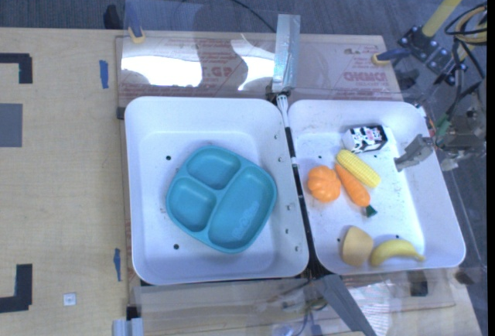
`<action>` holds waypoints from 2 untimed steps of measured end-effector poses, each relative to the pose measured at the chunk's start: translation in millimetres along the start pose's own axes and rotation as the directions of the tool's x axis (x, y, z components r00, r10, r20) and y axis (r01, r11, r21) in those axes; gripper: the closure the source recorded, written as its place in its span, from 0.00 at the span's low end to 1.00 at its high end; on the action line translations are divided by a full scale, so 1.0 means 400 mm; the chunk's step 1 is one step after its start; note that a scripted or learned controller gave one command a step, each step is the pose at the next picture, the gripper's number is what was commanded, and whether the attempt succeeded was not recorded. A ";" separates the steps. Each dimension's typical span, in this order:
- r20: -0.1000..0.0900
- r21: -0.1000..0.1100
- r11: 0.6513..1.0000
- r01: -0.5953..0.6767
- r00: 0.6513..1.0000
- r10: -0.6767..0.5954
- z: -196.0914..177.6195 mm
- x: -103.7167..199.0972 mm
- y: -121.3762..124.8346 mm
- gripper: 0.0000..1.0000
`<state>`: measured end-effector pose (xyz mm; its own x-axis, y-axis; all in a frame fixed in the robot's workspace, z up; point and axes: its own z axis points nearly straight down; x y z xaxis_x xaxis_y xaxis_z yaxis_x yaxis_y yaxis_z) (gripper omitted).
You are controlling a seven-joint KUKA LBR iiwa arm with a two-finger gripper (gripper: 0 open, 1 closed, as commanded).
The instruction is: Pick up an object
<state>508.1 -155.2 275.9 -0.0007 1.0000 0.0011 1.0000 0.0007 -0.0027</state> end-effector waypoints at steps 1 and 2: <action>-0.002 0.005 0.986 0.166 0.986 -0.166 0.304 0.157 -0.075 0.00; 0.003 -0.004 0.995 0.096 0.995 -0.096 0.307 0.093 0.069 0.00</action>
<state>535.3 -117.7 152.9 -0.0966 0.9953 -0.0013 0.9953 0.0966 0.0017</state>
